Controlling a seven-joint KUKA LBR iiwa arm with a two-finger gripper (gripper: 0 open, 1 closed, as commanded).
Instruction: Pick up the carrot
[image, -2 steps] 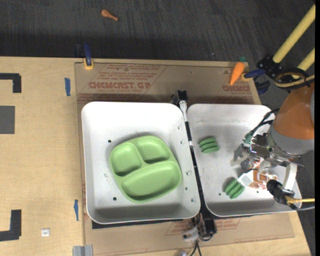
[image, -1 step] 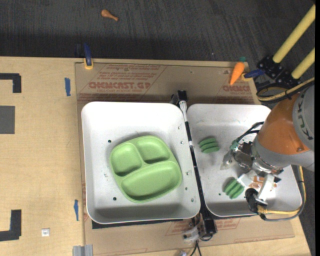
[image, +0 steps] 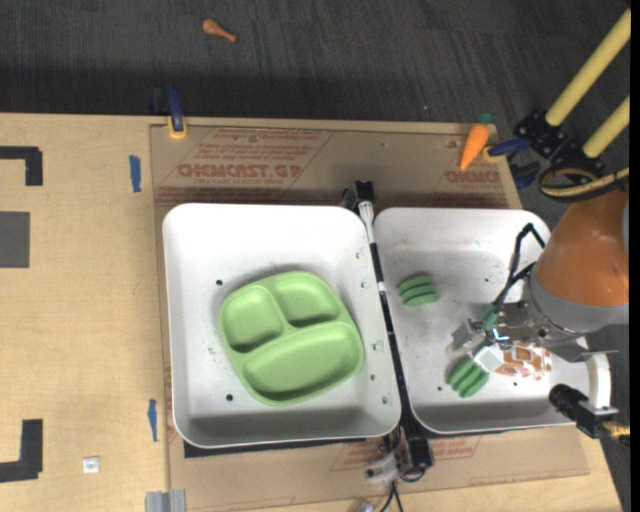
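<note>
Where the view begins at the left, the table (image: 70, 330) shows bare tan board with black corner marks. Next comes the left bin (image: 200, 250), and in it lies a green tray (image: 290, 335) with three compartments, tilted a little. A black divider (image: 378, 290) runs between the two bins. Just past it, in the right bin (image: 450, 240), a green ridged piece (image: 418, 290) rests near the middle, and a second green ridged piece (image: 467, 377) lies nearer the front wall. The end effector (image: 492, 340) hangs low over the right bin's right part, just beside that second piece; whether its fingers are wide or narrow I cannot tell, and nothing can be seen held between them. Above it sits the arm's orange band (image: 590, 255). The carrot (image: 474, 143) lies outside both bins, on the board behind the right bin's far edge, well apart from the end effector.
</note>
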